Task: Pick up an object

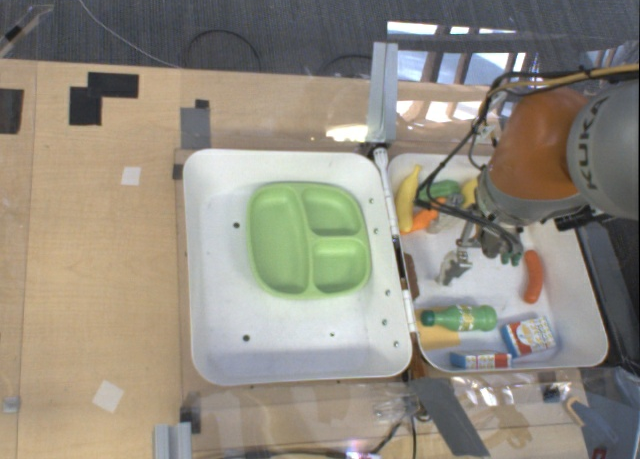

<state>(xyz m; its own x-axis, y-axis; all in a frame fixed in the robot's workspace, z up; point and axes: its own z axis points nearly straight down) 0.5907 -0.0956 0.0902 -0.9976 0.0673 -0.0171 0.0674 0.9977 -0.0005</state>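
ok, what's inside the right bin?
In the right bin: a banana, green bottle, small carton, orange sausage, flat packet. The arm covers the bin's far part, including most of something green and orange.

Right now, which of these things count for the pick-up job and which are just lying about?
For the job:
claw
right bin
banana
green bottle with yellow cap
sausage
small carton
flat blue and red packet

Just lying about:
left bin
green divided plate
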